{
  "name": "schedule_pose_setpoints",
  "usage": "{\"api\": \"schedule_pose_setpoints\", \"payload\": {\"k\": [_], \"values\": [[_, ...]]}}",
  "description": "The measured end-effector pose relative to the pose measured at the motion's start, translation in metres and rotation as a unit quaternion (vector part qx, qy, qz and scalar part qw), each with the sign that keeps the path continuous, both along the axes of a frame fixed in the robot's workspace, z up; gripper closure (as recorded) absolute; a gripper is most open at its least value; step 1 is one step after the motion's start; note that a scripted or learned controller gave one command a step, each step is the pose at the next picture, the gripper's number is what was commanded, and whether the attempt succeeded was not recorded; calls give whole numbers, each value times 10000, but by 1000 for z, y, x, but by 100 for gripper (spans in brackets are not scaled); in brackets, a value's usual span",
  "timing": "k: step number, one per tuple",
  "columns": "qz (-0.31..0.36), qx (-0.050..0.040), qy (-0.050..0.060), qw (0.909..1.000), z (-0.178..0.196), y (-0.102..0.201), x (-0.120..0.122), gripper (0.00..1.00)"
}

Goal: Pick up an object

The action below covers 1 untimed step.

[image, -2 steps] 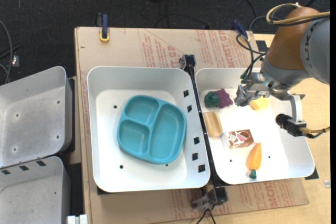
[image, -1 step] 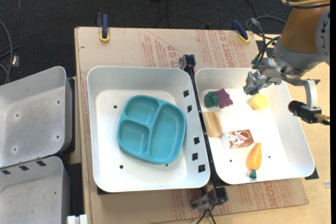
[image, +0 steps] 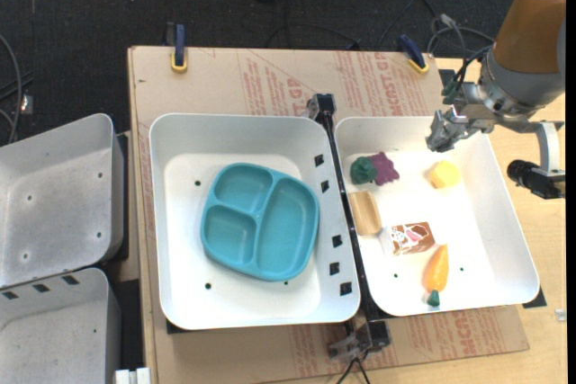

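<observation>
The gripper is seen at the upper edge of the right bin, hanging over its far rim; whether it is spread or closed cannot be told, and nothing is seen held in it. The grey arm, with its orange band, is entered from the right.

Contents of the right bin, listed from the gripper outward:
- A yellow block, placed just below the gripper, apart from it.
- A purple toy and a dark green toy, set touching each other near the bin's left wall.
- A tan oblong piece, laid along the left wall below the green toy.
- A small red-and-white carton, laid flat near the bin's middle.
- An orange carrot-shaped toy with a green tip, laid near the front rim.

Contents of the left bin:
- A teal divided plate with three compartments, laid at the centre.

Both bins are borne on a cardboard-covered bench.
</observation>
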<state>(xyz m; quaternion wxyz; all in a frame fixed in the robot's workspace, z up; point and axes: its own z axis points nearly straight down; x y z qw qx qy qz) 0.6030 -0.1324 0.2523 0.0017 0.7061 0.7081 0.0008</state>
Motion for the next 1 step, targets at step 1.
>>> {"api": "schedule_pose_setpoints", "payload": {"k": [1], "values": [[13,9,23,10000,6,51,-8,100]]}}
